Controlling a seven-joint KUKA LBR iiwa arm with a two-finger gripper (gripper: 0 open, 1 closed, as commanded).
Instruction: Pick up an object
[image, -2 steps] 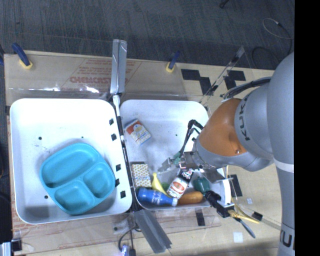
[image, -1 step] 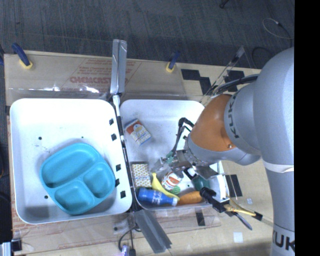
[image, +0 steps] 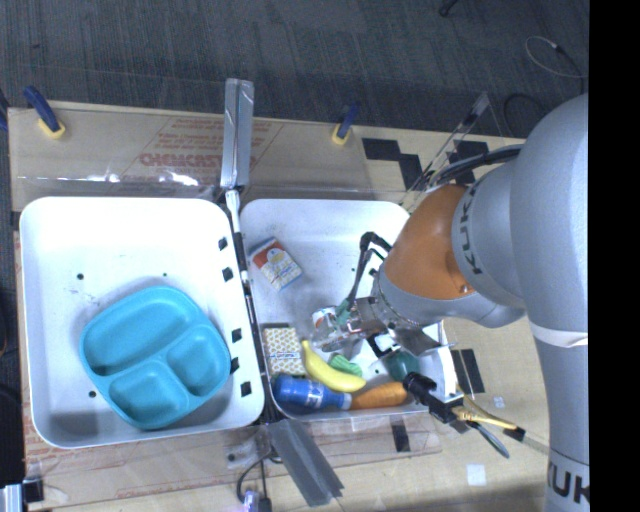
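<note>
My gripper (image: 338, 328) reaches down into the right bin (image: 330, 225), just above a yellow banana (image: 330, 370). A green object (image: 346, 362) lies right beside the banana under the gripper. A blue bottle (image: 308, 394) lies along the bin's near wall, with an orange carrot-shaped item (image: 380, 395) next to it. A small orange-and-white carton (image: 277, 266) sits towards the bin's far left. A patterned cracker-like square (image: 279, 346) lies by the divider.
The left bin (image: 60, 240) holds a blue compartment tray (image: 153, 355). A black brush with a wooden handle (image: 455, 405) lies over the right bin's near right corner. The arm's grey and orange body covers the right bin's right side.
</note>
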